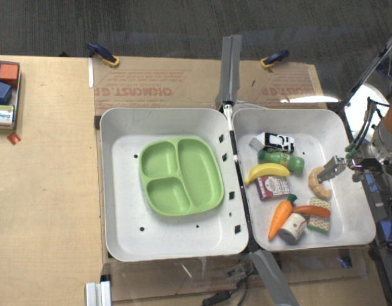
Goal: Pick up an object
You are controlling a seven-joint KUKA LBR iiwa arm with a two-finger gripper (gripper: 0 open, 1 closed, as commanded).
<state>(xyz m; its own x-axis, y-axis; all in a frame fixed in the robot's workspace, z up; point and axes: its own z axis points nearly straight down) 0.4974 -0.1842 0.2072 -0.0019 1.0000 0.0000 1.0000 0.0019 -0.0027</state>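
Fingers (336, 168) hang at the right bin's (336, 121) right side, just touching a tan ring-shaped toy (319, 182); whether they are spread or closed is unclear.

Robotics lab bench: two white bins (113, 190) sitting on clamped cardboard (183, 85), blue-and-yellow clamps (103, 53) gripping its far edge, dark carpet lying beyond.

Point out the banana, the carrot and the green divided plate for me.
banana (267, 171), camera view, middle of its yellow curve.
carrot (280, 218), camera view, orange body.
green divided plate (181, 175), camera view, central ridge between its compartments.
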